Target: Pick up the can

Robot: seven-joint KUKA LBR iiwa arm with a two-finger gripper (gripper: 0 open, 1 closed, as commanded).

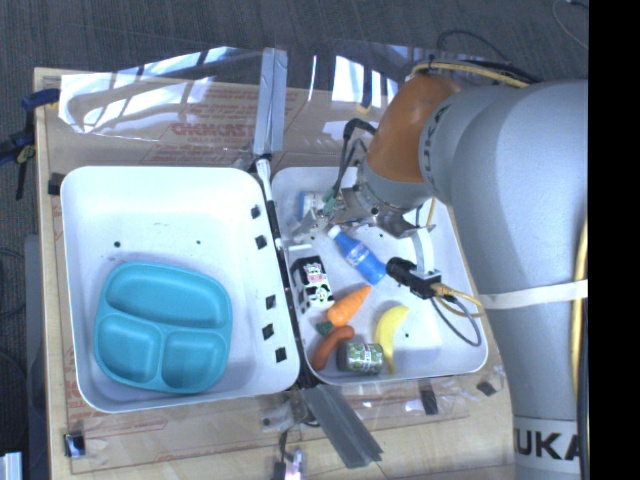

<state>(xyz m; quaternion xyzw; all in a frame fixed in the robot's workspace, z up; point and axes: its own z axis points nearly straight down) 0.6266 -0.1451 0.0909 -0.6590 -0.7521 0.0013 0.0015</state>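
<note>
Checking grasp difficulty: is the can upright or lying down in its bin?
Lying down. The can rests on its side near the front edge of the right bin, beside the banana.

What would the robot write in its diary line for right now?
task: pick up can | gripper: far end of right bin, near blue bottle | can: near edge, beside banana, untouched | status: not picked

Blue divided tray (163, 325) in left bin (150, 193), right bin (452, 360) – carrot (346, 306), banana (389, 330), blue bottle (359, 256), cow-print carton (313, 283)
</note>
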